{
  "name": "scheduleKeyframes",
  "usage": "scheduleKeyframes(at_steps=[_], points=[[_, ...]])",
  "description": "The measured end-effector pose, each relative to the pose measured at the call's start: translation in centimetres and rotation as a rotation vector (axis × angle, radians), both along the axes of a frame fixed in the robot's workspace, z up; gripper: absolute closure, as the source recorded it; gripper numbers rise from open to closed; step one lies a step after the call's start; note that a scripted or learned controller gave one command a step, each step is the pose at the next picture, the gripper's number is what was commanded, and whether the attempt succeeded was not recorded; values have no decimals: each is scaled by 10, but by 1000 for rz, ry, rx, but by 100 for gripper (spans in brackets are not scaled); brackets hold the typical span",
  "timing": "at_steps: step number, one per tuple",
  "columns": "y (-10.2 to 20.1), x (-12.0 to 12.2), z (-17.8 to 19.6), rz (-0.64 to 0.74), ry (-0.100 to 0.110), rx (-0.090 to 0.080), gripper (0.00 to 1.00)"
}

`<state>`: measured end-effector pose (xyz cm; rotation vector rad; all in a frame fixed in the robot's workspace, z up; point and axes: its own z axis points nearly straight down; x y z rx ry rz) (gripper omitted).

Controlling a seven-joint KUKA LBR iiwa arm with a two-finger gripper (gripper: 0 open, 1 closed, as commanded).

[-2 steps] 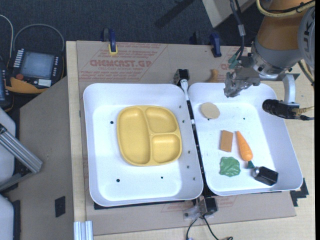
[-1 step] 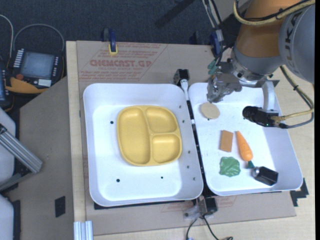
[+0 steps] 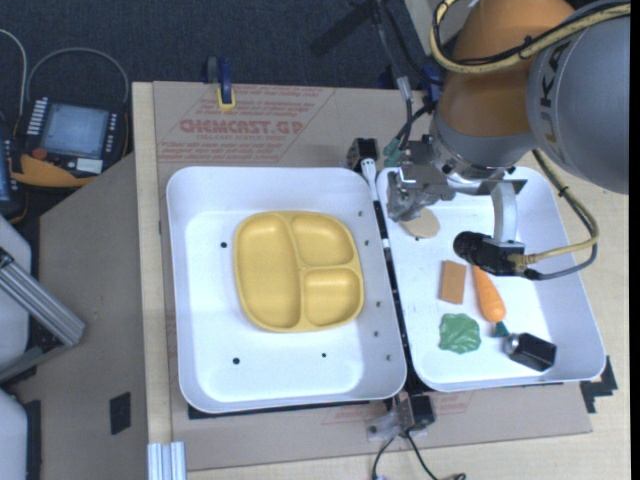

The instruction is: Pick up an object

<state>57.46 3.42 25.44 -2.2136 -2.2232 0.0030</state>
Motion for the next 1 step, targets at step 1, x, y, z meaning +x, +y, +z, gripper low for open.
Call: scheduleKeyframes(at_steps=[1], points=[[49, -15, -5, 1, 0, 0, 100]])
